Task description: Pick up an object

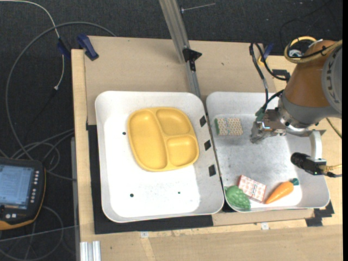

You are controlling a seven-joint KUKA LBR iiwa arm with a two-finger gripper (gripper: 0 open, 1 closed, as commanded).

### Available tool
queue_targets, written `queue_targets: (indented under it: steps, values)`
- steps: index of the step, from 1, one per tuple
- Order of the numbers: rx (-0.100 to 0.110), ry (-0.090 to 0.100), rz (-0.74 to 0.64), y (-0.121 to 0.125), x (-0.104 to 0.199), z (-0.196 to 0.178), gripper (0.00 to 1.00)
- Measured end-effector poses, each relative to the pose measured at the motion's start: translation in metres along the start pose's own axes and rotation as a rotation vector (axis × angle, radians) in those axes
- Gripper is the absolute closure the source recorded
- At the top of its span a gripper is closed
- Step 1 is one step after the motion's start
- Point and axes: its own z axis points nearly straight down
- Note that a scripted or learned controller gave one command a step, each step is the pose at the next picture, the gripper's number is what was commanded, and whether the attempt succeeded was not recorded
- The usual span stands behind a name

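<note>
Near the front rim of the right bin [321, 197] lie three small things in a row: a green leafy toy [237, 198] at the left, tucked into the front corner, a small red-and-white patterned box [252, 188] just beside it and touching or nearly touching it, and an orange carrot [280, 192] with a green top to the right of the box. The carrot lies at a slant, its green end pointing up and to the right. Farther back in that bin, close to its left wall, rests a pale sponge-like block with a green edge [228, 126].

Above the bin's middle, the gripper [262, 134] hangs to the right of the sponge block and well apart from the three things at the front. Nothing shows between its fingers; whether they are spread or closed I cannot tell from this angle. The grey arm with its orange band [307, 88] reaches in from the right, with black cables looping above it.

Beside it, the left bin [109, 162] holds a yellow divided plate [162, 137] with three compartments, set toward the back half. Both bins sit on a wooden bench [130, 64]. A metal pole [173, 15] rises from between the bins at the back. On the dark floor at the left lies a handheld screen unit [19, 192] with cables trailing around it.
</note>
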Motion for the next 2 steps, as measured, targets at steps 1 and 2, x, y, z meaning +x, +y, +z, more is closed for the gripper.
queue_targets:
  steps: [1,2]
  values:
    - [0.000,0.000,0.000,-0.007,0.005,-0.057,1.00]
    - [0.000,0.000,0.000,-0.005,0.005,-0.090,1.00]
